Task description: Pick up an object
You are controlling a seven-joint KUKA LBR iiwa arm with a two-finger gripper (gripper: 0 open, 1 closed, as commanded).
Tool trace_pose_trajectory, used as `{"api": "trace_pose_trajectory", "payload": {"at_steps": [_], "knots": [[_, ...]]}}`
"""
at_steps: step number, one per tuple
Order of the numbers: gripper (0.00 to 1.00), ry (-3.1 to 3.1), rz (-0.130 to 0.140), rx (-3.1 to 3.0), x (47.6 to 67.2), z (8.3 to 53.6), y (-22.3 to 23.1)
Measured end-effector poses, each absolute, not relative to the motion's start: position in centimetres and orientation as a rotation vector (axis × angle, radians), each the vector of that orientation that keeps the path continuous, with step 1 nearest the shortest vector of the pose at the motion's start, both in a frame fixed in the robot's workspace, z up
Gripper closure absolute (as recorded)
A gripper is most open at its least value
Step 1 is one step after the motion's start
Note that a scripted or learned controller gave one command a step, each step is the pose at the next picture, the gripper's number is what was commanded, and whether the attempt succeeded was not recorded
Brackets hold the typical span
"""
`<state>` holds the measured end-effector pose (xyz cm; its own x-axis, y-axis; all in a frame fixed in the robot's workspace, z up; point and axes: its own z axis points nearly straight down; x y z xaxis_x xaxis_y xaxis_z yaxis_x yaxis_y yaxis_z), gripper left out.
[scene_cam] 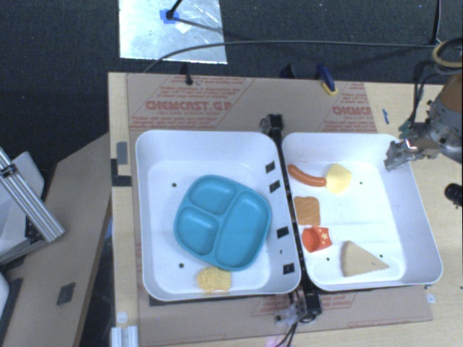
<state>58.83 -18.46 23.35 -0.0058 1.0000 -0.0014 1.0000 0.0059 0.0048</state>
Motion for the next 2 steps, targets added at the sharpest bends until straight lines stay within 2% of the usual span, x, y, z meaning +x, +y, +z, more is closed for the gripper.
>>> {"api": "trace_pose_trajectory", "payload": {"at_steps": [2], "knots": [[1.0, 2.233, 0.004, 2.209, 60.0, 23.2, -6.9]]}}
